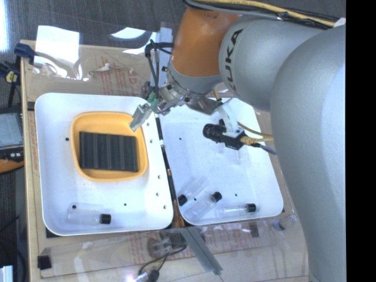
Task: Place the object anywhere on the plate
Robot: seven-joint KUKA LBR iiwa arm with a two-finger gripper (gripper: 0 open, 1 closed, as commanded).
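Lone tube (pixel 88 217), clear with a black cap, lying flat at the near edge of the left bin (pixel 50 157). Off the plate (pixel 75 148), below it, not touching. Well apart from the claw (pixel 140 117), which sits diagonally across the plate from it.

Three tubes (pixel 234 208) of the same kind along the near edge of the right bin (pixel 267 181), two close together and one further right. Also well away from the claw. Cannot tell which tube is the one meant.

Plate yellow, rounded, in the middle of the left bin, carrying a dark ribbed insert (pixel 111 151).

Claw tip over the plate's far right corner, just beside the wall between the bins. Open or closed: cannot tell, tip too small and grey against white. Nothing clearly made out in it. Contact with the plate rim also unclear.

Arm (pixel 282 69) coming in from the right, covering the far right of the right bin and much of the bench (pixel 88 257). Black fitting (pixel 220 133) with a cable hanging under the wrist over the right bin.

Clear tube bodies hard to see against the white; caps are the giveaway.
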